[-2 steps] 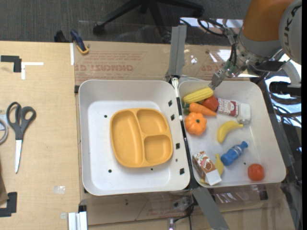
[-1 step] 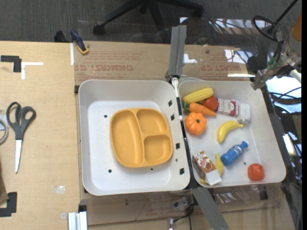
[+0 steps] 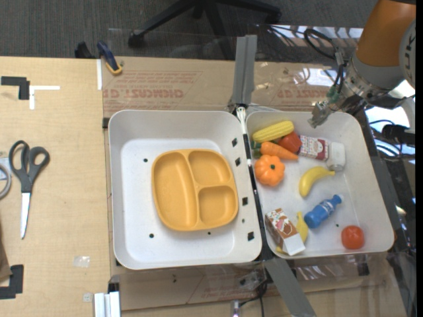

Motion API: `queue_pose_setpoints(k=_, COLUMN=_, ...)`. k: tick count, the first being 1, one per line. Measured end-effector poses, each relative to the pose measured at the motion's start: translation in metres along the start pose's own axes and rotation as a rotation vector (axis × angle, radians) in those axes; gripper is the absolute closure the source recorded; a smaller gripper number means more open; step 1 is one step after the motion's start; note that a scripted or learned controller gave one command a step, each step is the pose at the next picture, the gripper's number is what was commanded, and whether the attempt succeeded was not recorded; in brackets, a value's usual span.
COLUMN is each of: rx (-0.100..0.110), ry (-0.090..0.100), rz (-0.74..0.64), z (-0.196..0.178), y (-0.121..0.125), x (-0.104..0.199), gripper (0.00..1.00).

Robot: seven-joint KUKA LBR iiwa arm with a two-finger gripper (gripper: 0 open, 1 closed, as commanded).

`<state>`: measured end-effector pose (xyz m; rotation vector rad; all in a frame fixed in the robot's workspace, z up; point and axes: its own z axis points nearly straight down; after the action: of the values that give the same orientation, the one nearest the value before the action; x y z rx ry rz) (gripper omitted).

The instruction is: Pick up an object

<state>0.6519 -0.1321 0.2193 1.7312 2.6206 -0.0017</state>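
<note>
My gripper point(image 3: 321, 114) hangs over the far edge of the right bin point(image 3: 375, 197), above and to the right of the toys, with nothing between its fingers. In that bin lie a corn cob point(image 3: 272, 131), a carrot point(image 3: 278, 151), a small orange pumpkin point(image 3: 269, 170), a red-and-white carton point(image 3: 313, 148), a banana point(image 3: 313, 179), a blue bottle point(image 3: 322, 211), a red tomato point(image 3: 353, 237) and a small milk carton point(image 3: 284, 230).
The left bin point(image 3: 125, 197) holds a yellow divided plate point(image 3: 195, 189). Scissors point(image 3: 26, 170) lie on the bench at far left. A grey divider bar point(image 3: 244, 71) runs back between the bins. Cables hang near the arm at upper right.
</note>
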Motion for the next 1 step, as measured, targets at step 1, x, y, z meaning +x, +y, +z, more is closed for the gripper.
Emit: queue_pose_setpoints(k=1, rx=0.0, ry=-0.001, rz=0.001, z=-0.0002, y=-0.0002, x=-0.0004, gripper=0.0)
